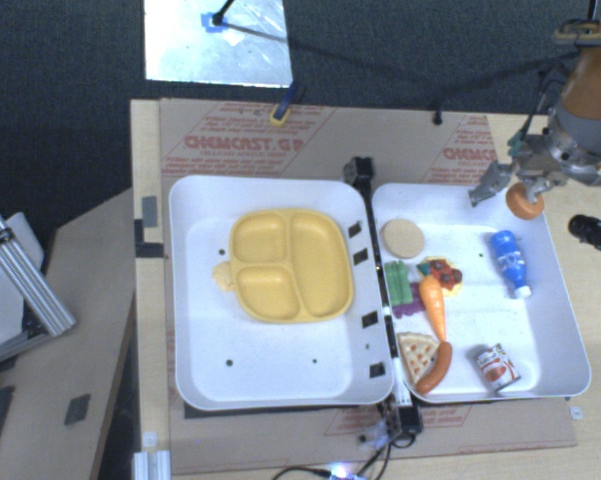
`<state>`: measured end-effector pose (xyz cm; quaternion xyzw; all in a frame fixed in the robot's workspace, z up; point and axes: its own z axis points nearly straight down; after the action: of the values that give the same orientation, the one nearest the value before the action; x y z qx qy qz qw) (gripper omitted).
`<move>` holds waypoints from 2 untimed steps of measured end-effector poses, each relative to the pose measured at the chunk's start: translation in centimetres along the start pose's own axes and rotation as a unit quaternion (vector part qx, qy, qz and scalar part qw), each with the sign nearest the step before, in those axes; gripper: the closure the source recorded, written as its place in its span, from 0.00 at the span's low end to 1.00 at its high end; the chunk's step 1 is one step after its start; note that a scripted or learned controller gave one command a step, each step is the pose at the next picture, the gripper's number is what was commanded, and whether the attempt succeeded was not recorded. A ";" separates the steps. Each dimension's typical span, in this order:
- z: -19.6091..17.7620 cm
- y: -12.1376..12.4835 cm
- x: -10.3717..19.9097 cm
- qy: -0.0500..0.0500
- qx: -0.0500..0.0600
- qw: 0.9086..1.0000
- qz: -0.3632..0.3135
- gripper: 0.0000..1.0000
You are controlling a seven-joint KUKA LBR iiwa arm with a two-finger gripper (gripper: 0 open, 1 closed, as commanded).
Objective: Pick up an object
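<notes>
A: Left bin first: what sits in the shallow white left bin [195, 368]?

B: A yellow plastic plate with three compartments [286, 265], lying flat near the bin's middle. Stiff and light by the look of it, but wide and low, so its rim is the only place to pinch.

A: And the shallow white right bin [560, 353]?

B: Along its left edge, a round tan cracker-like disc [403, 238] near the far corner, then a green and purple block cluster [402, 290], an orange toy carrot [433, 303], and at the near-left corner a toy pizza slice [415, 351] touching a brown toy sausage [435, 367]. A small printed tin can [497, 366] lies on its side by the near edge. A blue plastic bottle with a white cap [507, 261] lies flat toward the right edge.

A: And the arm?

B: The two-finger gripper [525, 190] hangs over the far-right corner of that bin, with a small orange ball-like object [526, 202] right at it. I cannot tell how the jaws stand, nor whether the ball sits between them.

A: How would that ball handle?

B: My guess: light, smooth, prone to roll or squirt out. Grip across its widest part, centred.
</notes>
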<state>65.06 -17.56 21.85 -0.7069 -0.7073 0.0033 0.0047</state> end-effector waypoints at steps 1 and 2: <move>-0.9 0.2 0.0 -0.001 -0.006 1.000 -0.001 0.00; 3.6 1.1 0.0 -0.001 -0.006 1.000 -0.003 0.00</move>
<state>66.11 -17.58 18.25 -0.7050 -0.7092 0.0002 0.0000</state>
